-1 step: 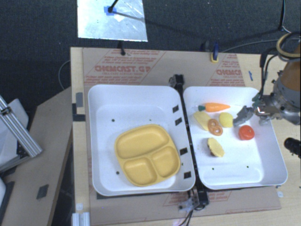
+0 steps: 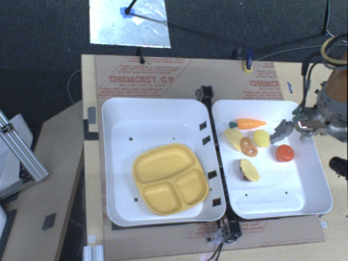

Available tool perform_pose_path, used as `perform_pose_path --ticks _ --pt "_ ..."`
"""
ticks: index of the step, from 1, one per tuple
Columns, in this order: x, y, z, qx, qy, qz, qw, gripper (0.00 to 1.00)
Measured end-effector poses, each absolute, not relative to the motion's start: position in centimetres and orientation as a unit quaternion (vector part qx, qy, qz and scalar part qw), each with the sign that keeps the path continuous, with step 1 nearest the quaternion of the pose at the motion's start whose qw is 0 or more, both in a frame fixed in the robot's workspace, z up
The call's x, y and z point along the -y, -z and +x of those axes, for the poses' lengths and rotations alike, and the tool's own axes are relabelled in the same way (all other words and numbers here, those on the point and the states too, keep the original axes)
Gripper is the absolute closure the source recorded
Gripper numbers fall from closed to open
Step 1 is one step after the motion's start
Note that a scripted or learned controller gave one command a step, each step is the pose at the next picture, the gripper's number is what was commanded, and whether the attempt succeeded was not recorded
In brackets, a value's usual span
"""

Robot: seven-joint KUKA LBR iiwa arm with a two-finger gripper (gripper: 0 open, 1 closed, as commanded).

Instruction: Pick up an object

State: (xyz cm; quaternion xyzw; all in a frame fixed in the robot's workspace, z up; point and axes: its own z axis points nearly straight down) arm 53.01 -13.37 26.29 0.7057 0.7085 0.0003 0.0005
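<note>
Glossy white plastic bins (image 2: 163, 110), matt yellow tray (image 2: 170, 178)

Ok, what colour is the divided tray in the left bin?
Yellow; the compartment tray shows plainly in the camera view.

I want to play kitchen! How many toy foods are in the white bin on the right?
5, maybe more hidden. The carrot lies at the back, the lemon below it, the orange slice and yellow piece to its left, the tomato rightmost. The brown-yellow piece makes 6.
</note>
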Motion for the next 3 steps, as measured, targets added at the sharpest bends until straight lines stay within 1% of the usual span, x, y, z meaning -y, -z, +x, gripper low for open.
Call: perform_pose_path --ticks 2,3 --pt "12.9 -13.8 52.8 -0.707 0.0010 0.707 -0.002 0.00" --pt "13.0 -8.9 53.0 -0.707 -0.0014 0.707 0.004 0.00"
